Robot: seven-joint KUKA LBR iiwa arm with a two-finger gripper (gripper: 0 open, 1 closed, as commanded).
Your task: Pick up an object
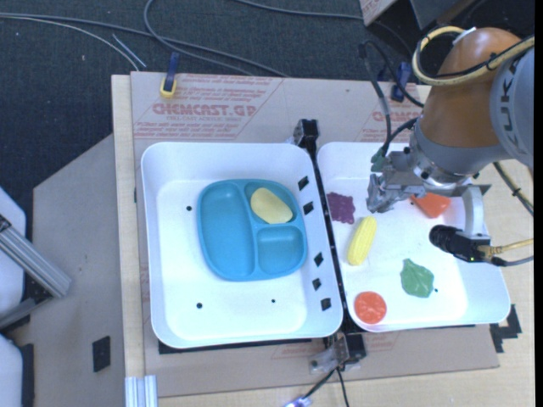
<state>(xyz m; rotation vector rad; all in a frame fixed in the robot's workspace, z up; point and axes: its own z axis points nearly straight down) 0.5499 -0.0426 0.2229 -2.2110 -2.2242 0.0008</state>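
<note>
The right bin (475, 312) holds a yellow corn cob (362, 240), a purple piece (341, 208), a green leafy piece (417, 279), a red-orange round piece (370, 308) and an orange piece (433, 203) partly hidden by the arm. My gripper (380, 198) hangs over the right bin, just above and right of the corn cob's upper end, between the purple and orange pieces. Nothing shows between its fingers.
In the left bin (170, 227) lies a blue divided plate (246, 231) with a yellow piece (271, 205) in its upper right compartment. A black divider (318, 227) runs between the bins. Cables (475, 248) hang by the arm at right.
</note>
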